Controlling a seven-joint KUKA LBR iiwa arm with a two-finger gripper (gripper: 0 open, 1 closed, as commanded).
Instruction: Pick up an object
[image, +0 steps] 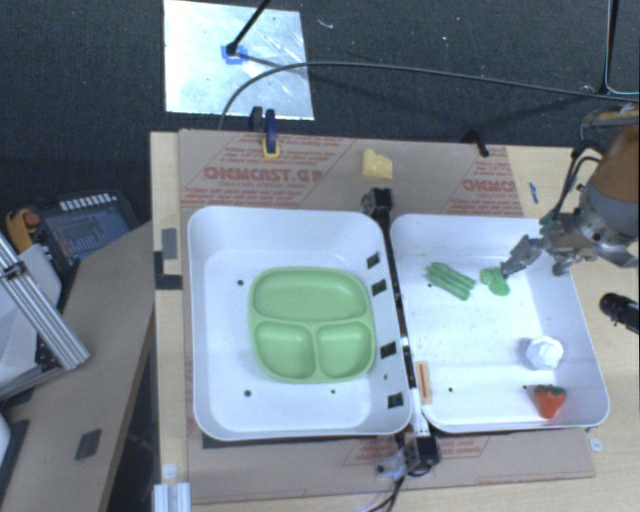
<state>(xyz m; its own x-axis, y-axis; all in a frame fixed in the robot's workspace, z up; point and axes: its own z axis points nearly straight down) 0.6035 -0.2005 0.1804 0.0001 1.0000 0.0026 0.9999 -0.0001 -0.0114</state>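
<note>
The right bin (470, 400) holds a ribbed green piece (450, 280), a small green piece (495, 283), a white lump (544, 351) and a red-orange piece (548, 400) in its near right corner. My gripper (533, 264) hangs over the far right part of this bin. It is open, with nothing between its fingers. Its left fingertip (512, 262) sits just above and right of the small green piece. The arm enters from the right edge.
The left bin (215, 300) carries a green divided plate (310, 323). A black clip strip (392, 330) runs between the bins. A yellow block (377, 163) lies on the cardboard behind them. A pendant (85, 225) rests on the left table.
</note>
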